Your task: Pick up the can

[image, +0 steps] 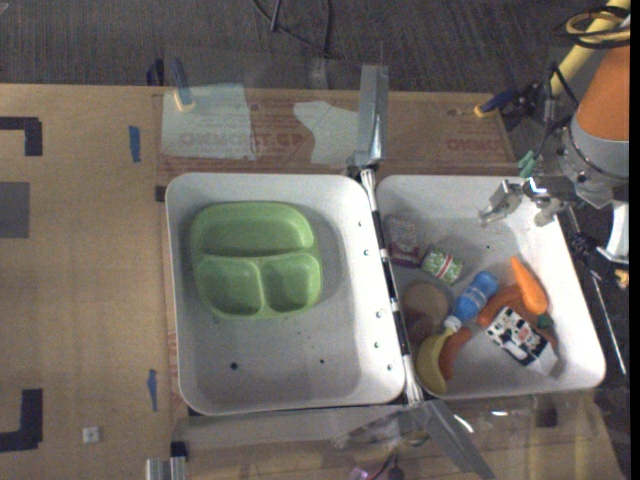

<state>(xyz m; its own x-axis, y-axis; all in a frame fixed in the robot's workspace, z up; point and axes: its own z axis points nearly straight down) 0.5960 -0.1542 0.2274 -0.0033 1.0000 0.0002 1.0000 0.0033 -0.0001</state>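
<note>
The can (pixel 441 264) is small, with a green and white label, and lies on its side in the right bin (pixel 455 200), left of centre. My gripper (pixel 521 201) hangs over the bin's upper right part, up and to the right of the can and well apart from it. Its two fingers are spread open with nothing between them.
Around the can lie a blue bottle (pixel 471 298), an orange carrot (pixel 529 284), a black-and-white carton (pixel 518 334), a brown round item (pixel 427 304), a yellow banana (pixel 434 362) and a small packet (pixel 404 240). The left bin (pixel 190 368) holds a green divided plate (pixel 257 258).
</note>
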